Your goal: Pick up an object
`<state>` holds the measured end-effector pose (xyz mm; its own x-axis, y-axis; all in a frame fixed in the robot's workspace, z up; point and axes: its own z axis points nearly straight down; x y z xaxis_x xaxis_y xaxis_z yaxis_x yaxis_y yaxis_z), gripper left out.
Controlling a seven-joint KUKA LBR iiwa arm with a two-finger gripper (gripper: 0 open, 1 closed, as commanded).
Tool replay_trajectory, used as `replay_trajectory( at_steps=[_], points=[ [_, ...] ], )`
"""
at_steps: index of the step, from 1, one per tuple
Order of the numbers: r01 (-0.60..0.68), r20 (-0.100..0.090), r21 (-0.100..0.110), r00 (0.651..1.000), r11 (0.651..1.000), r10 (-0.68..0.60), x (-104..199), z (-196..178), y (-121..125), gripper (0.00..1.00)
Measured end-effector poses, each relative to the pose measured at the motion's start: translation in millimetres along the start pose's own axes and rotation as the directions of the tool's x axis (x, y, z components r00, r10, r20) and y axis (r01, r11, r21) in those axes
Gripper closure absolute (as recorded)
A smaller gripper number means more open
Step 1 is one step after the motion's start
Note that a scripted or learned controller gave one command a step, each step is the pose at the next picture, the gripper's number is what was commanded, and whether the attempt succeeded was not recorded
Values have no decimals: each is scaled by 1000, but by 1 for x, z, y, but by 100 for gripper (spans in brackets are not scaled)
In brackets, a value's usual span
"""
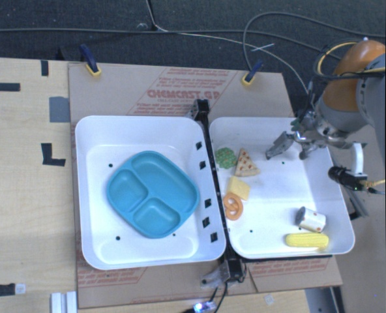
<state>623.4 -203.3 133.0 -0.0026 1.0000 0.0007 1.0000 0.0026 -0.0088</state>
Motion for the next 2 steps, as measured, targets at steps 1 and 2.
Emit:
replay_trajectory(
  at_steps=[1, 2],
  points=[
    [1, 3, -7, 1000, 1000, -1, 0, 51, 0, 0],
    [2, 6, -10, 1000, 1000, -2, 0, 39, 2, 100]
  ],
)
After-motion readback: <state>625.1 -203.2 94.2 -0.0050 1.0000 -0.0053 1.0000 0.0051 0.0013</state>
